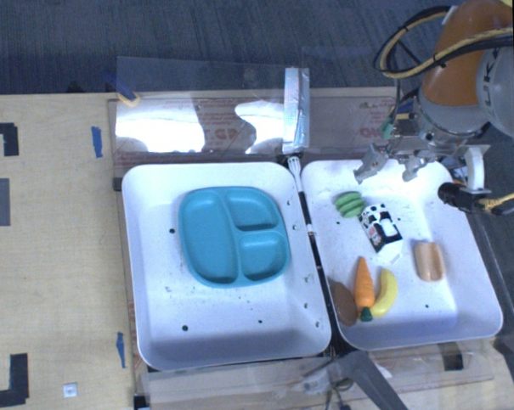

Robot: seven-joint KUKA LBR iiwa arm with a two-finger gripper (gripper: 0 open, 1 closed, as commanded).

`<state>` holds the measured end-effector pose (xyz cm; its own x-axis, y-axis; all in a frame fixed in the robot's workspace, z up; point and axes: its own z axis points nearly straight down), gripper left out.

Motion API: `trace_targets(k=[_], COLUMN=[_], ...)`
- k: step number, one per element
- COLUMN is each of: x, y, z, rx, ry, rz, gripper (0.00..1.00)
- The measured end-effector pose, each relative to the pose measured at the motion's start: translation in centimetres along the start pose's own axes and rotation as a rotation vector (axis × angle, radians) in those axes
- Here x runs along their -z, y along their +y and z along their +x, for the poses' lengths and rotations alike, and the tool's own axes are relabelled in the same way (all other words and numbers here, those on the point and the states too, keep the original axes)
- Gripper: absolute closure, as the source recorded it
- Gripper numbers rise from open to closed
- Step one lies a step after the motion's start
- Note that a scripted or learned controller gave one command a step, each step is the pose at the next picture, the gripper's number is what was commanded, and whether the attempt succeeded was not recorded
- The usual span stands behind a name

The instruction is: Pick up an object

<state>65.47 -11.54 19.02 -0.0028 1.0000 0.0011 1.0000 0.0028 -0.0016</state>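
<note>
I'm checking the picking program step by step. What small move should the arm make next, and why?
Probably lower the tool toward the green pea pod, a little down-left in the view. The tool hovers over the right bin's far edge with nothing seen between its fingers, and that pod is the nearest item, lying apart from the others.

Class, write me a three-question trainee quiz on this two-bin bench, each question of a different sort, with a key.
1. True or false: the blue divided plate lies in the left bin.
2. Which lies nearest the banana? A) carrot B) green pea pod C) black-and-white toy
3. Fill in: the end effector hovers over the ___ bin's far edge.

Key: 1 true; 2 A; 3 right.
</note>
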Motion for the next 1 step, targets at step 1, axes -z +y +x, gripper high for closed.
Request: trace_targets(k=[1], x=[-9.22], y=[-2.25], z=[-3.00], rx=[0.038], ry=[-0.003], rz=[-0.010], gripper=[0.00])
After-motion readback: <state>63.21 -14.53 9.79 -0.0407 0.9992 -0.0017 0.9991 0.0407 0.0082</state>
